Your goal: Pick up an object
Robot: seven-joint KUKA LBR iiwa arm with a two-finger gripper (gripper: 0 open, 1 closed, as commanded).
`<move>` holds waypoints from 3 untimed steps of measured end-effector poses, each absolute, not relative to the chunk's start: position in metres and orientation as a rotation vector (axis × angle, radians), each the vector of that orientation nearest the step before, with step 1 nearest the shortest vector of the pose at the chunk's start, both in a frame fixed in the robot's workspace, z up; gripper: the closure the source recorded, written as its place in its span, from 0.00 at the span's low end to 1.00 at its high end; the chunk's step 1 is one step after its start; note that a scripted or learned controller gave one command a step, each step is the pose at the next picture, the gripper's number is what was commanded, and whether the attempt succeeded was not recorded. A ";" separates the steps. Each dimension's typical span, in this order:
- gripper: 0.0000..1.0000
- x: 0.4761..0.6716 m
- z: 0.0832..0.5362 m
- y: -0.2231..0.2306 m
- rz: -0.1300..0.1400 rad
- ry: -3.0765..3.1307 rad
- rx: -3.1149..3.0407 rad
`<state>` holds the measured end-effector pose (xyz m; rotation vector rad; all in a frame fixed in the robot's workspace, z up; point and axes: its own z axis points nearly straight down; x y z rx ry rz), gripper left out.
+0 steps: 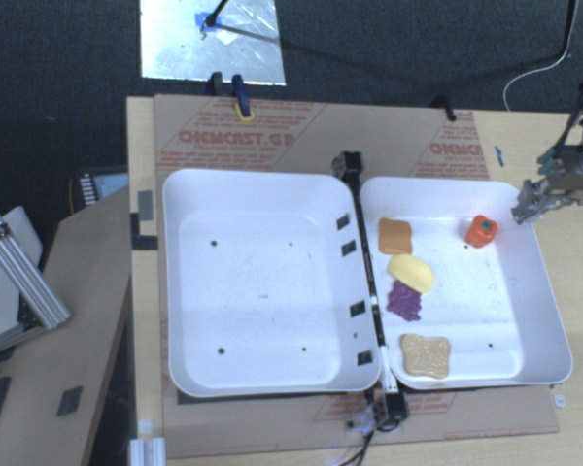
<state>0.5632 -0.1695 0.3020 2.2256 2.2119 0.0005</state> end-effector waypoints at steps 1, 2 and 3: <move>1.00 0.562 0.403 -0.080 0.017 2.230 2.199; 1.00 0.499 0.345 -0.145 -0.005 2.215 2.230; 1.00 0.488 0.420 -0.038 0.015 2.231 2.202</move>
